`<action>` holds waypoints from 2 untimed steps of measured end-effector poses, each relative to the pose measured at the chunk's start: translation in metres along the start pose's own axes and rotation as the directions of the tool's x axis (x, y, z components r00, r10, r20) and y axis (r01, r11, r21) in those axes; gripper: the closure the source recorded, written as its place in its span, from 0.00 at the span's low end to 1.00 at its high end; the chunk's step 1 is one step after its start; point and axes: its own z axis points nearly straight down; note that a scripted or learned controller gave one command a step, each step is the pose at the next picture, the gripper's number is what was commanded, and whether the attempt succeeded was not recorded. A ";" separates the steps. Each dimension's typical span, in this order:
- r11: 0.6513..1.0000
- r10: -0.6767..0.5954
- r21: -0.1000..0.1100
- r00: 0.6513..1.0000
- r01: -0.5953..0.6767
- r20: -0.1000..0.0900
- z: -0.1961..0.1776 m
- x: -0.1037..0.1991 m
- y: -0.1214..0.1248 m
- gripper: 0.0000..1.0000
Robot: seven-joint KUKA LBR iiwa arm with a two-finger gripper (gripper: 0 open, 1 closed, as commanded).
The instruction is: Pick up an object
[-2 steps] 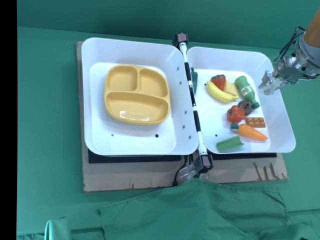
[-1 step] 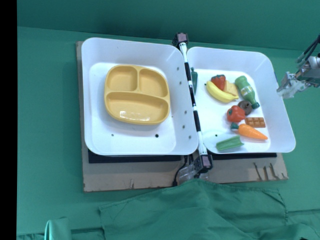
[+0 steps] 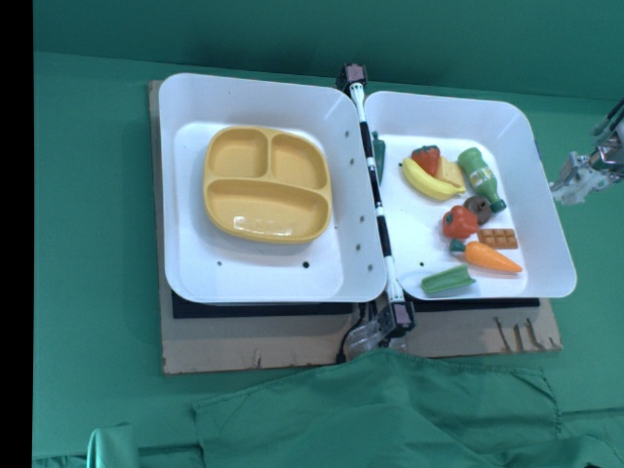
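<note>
yellow tray (image 3: 266, 183) in left bin (image 3: 185, 261), right bin (image 3: 546, 232), divider rod (image 3: 375, 193) between bins, cardboard (image 3: 244, 354) under them, green cloth (image 3: 390, 412) in front

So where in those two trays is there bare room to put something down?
In the right bin, the bare floor runs between the centre divider and the toy food, left of the banana and tomato. The food cluster itself is crowded. In the left bin, bare floor rings the yellow plate.
</note>
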 end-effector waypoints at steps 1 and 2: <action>1.000 -0.007 -0.003 1.000 0.007 -0.001 -0.055 0.058 0.005 1.00; 1.000 0.003 0.010 1.000 -0.003 -0.003 0.014 0.038 0.000 1.00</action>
